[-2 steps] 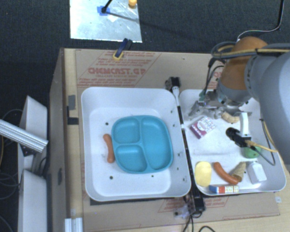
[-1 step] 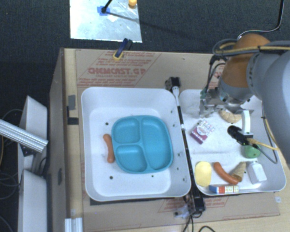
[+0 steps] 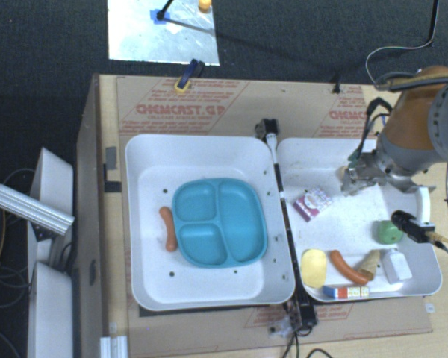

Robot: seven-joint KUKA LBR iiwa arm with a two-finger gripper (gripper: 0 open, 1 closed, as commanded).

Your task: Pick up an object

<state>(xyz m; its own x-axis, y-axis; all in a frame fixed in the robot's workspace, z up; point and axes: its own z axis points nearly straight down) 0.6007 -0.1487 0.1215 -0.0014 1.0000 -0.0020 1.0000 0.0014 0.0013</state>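
My gripper [image 3: 355,177] hangs over the back right part of the right bin [image 3: 325,155], with the grey arm and its orange band reaching in from the right. Nothing shows between its tips. A pink and white packet [image 3: 312,203] lies a little to its left and nearer the front. A green ball [image 3: 388,233] sits to the gripper's front right. Along the front of this bin lie a yellow lemon-like piece [image 3: 313,265], an orange sausage [image 3: 348,268], a tan cone [image 3: 369,260] and a white block [image 3: 394,266].
The left bin [image 3: 145,200] holds a blue divided plate [image 3: 219,221] with a small orange sausage [image 3: 168,228] beside its left edge. A blue, white and red bar [image 3: 345,292] rests on the right bin's front rim. A black divider rail [image 3: 280,200] runs between the bins.
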